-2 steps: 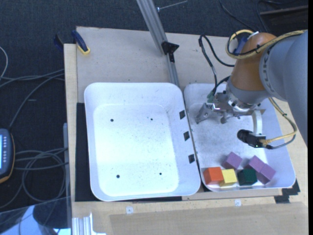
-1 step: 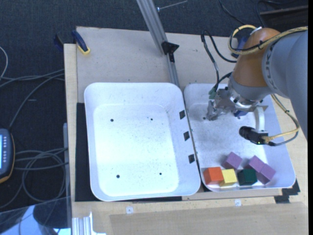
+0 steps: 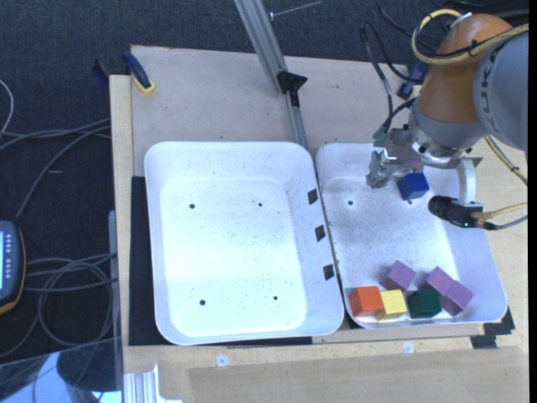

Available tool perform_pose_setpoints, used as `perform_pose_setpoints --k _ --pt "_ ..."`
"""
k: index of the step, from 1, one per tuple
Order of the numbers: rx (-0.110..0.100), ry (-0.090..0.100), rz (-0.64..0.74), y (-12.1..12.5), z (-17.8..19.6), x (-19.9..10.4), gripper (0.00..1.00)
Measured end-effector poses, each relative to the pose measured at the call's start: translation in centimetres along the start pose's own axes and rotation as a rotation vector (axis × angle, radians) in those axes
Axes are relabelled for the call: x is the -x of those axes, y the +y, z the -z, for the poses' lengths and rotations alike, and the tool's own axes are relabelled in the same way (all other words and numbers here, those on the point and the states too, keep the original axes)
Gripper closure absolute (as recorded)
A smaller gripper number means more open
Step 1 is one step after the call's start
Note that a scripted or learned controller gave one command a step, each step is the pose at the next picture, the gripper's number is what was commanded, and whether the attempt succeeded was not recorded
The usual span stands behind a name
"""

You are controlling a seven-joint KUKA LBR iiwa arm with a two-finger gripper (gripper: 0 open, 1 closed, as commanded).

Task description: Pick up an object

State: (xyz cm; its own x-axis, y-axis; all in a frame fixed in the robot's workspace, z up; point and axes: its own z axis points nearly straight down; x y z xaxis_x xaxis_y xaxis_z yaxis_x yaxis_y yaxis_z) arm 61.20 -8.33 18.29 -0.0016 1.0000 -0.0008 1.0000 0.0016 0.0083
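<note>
My gripper [image 3: 379, 173] hangs over the far part of the right bin [image 3: 394, 233], below the arm's orange band. A small blue block [image 3: 413, 185] sits just to its right, close to the wrist; I cannot tell if it is touching the gripper or lying on the bin floor. At the bin's near edge, well away from the gripper, a cluster of blocks lies together: an orange one [image 3: 365, 299], a yellow one [image 3: 393, 302], a dark green one [image 3: 424, 302] and two purple ones [image 3: 401, 274] [image 3: 449, 286].
The left bin [image 3: 226, 242] lies beside the right one, with small black clips [image 3: 320, 232] along the shared edge. A slanted metal pole [image 3: 268, 49] rises at the back. Cables trail by the arm at the right.
</note>
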Motion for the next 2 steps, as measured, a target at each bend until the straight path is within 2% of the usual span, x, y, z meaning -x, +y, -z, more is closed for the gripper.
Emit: perform_pose_setpoints --k 1,2 --pt "0.0 0.0 0.0 0.2 5.5 0.0 1.0" --pt "-0.011 0.001 -0.001 0.2 3.9 -0.1 1.0"
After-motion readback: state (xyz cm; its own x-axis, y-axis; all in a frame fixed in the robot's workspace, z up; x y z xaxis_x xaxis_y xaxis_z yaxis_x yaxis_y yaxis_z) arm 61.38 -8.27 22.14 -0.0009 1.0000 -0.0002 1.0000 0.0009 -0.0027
